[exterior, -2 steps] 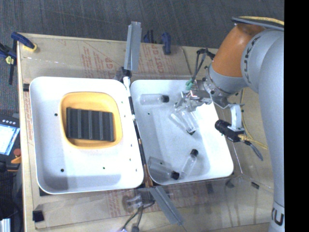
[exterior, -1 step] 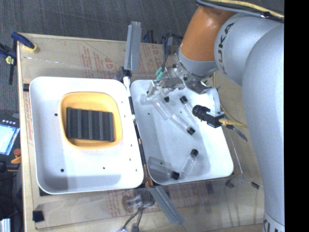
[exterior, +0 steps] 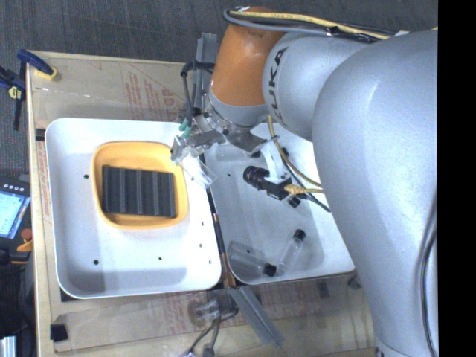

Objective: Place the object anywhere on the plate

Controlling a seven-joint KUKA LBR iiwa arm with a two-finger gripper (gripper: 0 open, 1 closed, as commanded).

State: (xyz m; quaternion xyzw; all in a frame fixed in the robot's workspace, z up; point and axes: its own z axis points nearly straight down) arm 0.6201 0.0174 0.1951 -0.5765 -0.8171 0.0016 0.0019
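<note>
A yellow plate with a dark grey ridged insert lies in the left white bin. My gripper hangs at the plate's upper right corner, over the seam between the two bins. A small teal bit shows just above the gripper; I cannot tell what it is or whether it is held. The arm's orange band and grey body cover much of the right bin.
In the right bin lie a clear vial with a dark cap and a clear cup-like piece near the front wall. A black connector with cables hangs from the wrist. Blue clamps sit at the bench's far left corner.
</note>
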